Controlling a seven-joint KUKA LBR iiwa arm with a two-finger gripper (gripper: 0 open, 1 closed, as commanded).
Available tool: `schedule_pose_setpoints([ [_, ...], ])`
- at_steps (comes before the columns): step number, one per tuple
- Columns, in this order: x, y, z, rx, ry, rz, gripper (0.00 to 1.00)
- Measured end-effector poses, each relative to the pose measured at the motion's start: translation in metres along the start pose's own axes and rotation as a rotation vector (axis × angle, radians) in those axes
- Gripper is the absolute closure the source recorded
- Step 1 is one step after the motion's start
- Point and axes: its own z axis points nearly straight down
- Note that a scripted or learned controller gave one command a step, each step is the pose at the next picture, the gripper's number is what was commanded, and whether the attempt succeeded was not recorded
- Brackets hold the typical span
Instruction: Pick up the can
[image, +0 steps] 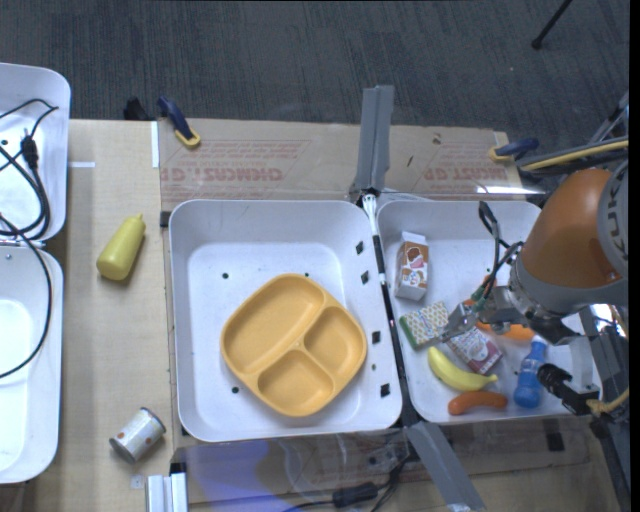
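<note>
The can (137, 433) is seen lying on its side on the surface, outside the left bin (190, 330), off its near-left corner. The hand (478, 318) is parked far right of it; its grip cannot be told.

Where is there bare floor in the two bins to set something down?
Left bin: bare strips around the yellow divided plate, widest along the far wall and in the near-left corner. Right bin: bare at the far end, beyond the small carton. Its near half is crowded with the banana, blue bottle, packets and the arm.
</note>
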Motion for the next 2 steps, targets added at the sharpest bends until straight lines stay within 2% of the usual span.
schedule_pose_setpoints([
  [1, -0.095, -0.038, 0.002, -0.005, 0.009, 0.217, 0.00],
  [2, -0.097, -0.017, -0.104, -0.003, -0.002, 0.235, 0.00],
])
